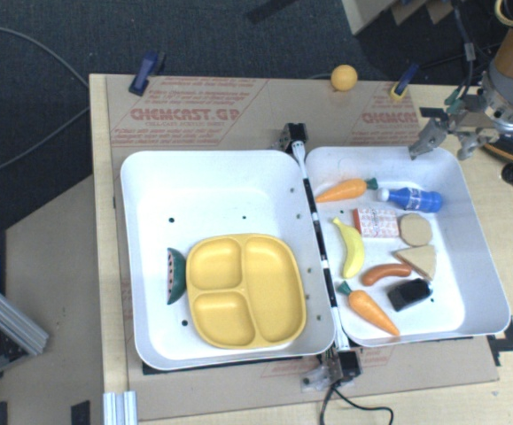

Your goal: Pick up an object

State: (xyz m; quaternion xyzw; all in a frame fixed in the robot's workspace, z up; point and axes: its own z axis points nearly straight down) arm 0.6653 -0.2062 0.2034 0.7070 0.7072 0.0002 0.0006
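While no single item had been singled out, the pickable objects lay together in the right bin (478, 237), centre right of the frame. Listed from the bin's upper edge downward: an orange carrot (341, 190) with a green top, lying slantwise at upper left; a blue bottle (413, 199) with a white cap, on its side just right of that carrot; a red-and-white packet (378, 223) below them; a round tan cookie (415, 230) beside the packet; a yellow banana (352, 248) along the bin's left side; a wedge of bread (418, 260) below the cookie; a reddish sausage (384, 274) at centre; a black block (409, 294) touching the wedge's lower edge; a second carrot (369, 312) at lower left.

Gripper (444, 137): poised over the upper right corner of the right bin, above the rim, fingers spread apart with nothing between them, well apart from the bottle.

Left bin (150, 193): held a yellow divided plate (244, 289) with three compartments, and a watermelon slice (174, 275) just beside the plate's left edge.

Bench (105, 237): both bins stood side by side on it; two blue clamps (144, 73) at its upper edge, and a small orange ball (344, 77) near the upper centre.
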